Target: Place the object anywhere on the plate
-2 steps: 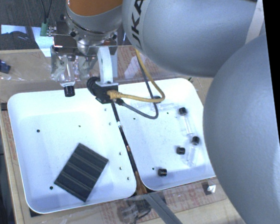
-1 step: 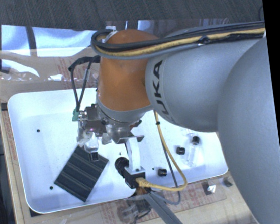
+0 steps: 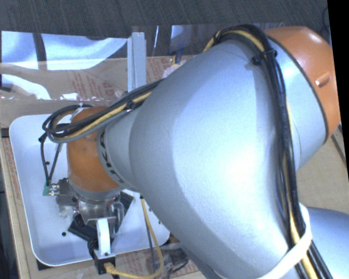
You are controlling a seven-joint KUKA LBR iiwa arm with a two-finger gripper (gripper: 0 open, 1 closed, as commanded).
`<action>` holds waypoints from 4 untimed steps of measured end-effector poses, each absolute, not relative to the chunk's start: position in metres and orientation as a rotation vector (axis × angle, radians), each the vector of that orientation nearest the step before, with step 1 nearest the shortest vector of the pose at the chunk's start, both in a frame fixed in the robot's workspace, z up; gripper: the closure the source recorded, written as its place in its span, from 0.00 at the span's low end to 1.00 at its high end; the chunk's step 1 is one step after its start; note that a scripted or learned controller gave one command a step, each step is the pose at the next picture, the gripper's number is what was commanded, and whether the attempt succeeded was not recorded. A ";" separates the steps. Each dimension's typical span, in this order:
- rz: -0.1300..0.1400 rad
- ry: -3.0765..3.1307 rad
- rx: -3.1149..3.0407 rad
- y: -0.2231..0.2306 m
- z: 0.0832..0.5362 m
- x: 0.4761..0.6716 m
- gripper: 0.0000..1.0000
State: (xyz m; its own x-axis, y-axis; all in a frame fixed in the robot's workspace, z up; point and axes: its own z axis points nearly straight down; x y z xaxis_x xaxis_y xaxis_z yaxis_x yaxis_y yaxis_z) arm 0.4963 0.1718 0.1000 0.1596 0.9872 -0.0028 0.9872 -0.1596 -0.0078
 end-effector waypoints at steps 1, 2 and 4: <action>0.006 -1.888 -2.508 0.087 0.191 0.494 1.00; 0.008 -1.433 -2.793 0.169 0.194 0.507 1.00; 0.011 -1.198 -2.900 0.113 0.233 0.588 1.00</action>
State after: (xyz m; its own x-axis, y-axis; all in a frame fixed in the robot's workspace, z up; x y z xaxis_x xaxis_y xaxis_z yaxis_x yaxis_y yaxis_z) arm 0.5881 0.1126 0.2328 0.7085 0.7057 -0.0052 0.7056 -0.7085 -0.0059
